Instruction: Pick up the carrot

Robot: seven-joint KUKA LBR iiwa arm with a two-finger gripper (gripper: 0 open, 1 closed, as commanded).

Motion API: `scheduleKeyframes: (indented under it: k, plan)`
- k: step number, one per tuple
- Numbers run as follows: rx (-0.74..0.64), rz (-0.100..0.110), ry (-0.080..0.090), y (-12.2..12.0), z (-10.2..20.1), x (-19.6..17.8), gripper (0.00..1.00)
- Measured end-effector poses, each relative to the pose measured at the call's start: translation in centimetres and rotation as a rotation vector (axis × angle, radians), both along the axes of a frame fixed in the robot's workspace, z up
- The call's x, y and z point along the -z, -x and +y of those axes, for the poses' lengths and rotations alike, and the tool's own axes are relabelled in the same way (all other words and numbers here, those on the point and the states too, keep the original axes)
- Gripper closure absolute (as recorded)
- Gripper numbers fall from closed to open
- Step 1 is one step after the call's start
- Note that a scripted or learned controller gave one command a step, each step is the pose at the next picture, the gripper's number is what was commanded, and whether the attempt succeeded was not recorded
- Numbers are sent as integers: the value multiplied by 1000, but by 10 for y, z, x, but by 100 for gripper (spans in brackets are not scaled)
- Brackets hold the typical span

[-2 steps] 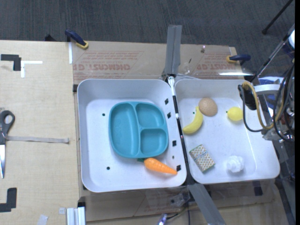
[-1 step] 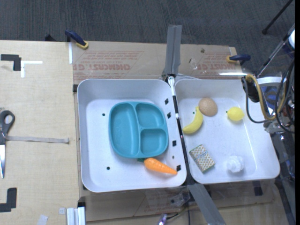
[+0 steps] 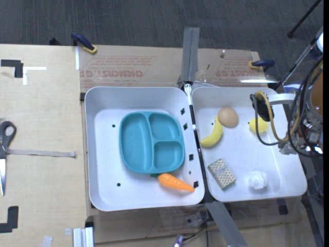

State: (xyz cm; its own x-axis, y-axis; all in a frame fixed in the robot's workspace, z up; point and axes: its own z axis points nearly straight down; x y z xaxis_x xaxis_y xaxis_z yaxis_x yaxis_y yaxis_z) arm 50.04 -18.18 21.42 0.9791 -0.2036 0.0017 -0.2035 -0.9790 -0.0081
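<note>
Here the carrot (image 3: 176,182) lies just below the teal divided plate (image 3: 152,141), touching its rim; a descending finger could strike that rim. The gripper (image 3: 308,133), far right, seemingly cable-hidden, I cannot read.

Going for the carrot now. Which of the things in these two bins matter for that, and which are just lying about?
For the job:
- orange tapered carrot, left bin, near edge, beside the tray

Lying about:
- teal plastic divided tray, left bin
- yellow banana, right bin
- tan egg-shaped object, right bin
- patterned green rectangular sponge, right bin
- small white crumpled object, right bin
</note>
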Motion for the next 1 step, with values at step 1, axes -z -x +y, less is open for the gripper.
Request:
scheduleKeyframes:
  k: [1]
  plan:
    - [2, -2, 1, 12, -9, -13, 100]
